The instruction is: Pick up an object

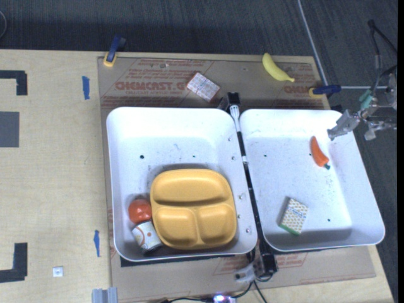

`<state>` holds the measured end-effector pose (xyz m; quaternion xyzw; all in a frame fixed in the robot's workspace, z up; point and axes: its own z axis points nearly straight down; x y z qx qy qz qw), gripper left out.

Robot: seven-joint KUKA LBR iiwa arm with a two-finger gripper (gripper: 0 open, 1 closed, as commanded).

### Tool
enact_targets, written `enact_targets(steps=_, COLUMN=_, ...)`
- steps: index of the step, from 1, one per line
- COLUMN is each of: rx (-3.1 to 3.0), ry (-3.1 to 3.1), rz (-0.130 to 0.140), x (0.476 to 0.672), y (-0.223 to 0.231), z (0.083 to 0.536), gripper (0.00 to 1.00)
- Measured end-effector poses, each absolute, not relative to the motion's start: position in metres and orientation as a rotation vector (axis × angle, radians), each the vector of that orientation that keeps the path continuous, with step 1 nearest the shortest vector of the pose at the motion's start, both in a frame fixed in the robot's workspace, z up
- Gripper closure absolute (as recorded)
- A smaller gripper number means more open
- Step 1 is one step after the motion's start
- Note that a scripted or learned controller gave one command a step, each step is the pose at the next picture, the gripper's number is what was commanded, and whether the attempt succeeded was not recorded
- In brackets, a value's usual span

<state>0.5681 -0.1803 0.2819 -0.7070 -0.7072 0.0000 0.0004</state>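
Camera view looked down at a slant on the light wooden bench (50, 188), which carried two shallow white bins side by side. At the right edge, over the far right corner of the right white bin (353, 232), some metal parts of the robot were visible, and the gripper (341, 126) seemed to be the small grey piece pointing toward this bin. I could not tell if the fingers were open or closed (the piece was too small and not sharp), and nothing was visible between them.

Inside the right bin, a small orange carrot-shaped object (319, 151) lay near the far right side, just beside the grey tip but apart from it. A small flat packet with green and white pattern (293, 216) lay near the front of the same bin, well apart from the carrot shape.

The left white bin (126, 137) held a large yellow plastic tray with three compartments (192, 207) in its front half. Touching the tray's left side were a round orange-red ball (139, 210) and, just in front of it, a small white and orange can (146, 235) lying tilted.

Behind the bins, on brown cardboard (158, 81), lay a yellow banana (276, 68) and a small patterned paper packet (202, 86).
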Motion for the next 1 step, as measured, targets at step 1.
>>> enact_targets(steps=1, rx=-2.221, ry=-2.22, rz=0.001, x=0.5448, y=-0.2019, z=0.1255, gripper=0.0)
